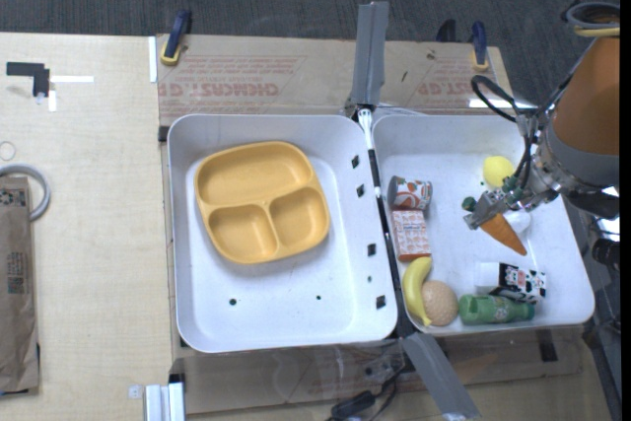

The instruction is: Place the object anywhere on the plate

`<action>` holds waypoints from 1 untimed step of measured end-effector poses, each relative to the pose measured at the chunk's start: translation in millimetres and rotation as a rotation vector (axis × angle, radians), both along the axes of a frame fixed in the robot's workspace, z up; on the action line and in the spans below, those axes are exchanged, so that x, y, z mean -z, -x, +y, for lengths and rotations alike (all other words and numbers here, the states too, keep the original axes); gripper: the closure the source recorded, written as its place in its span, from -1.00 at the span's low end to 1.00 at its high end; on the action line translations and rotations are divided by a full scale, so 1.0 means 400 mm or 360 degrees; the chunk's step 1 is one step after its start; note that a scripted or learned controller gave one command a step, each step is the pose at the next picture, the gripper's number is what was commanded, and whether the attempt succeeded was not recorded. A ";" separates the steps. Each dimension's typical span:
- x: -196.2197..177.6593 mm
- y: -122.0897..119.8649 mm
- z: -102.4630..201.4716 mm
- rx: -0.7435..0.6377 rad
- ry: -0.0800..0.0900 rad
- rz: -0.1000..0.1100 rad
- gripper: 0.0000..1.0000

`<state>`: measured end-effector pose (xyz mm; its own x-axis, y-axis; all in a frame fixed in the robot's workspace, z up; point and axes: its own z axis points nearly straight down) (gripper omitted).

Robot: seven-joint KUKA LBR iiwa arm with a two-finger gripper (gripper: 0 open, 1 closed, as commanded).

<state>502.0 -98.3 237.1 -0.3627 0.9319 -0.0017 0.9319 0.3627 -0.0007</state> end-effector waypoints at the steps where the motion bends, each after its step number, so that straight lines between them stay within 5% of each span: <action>1: -0.181 0.036 0.012 0.0018 0.0000 -0.0001 1.00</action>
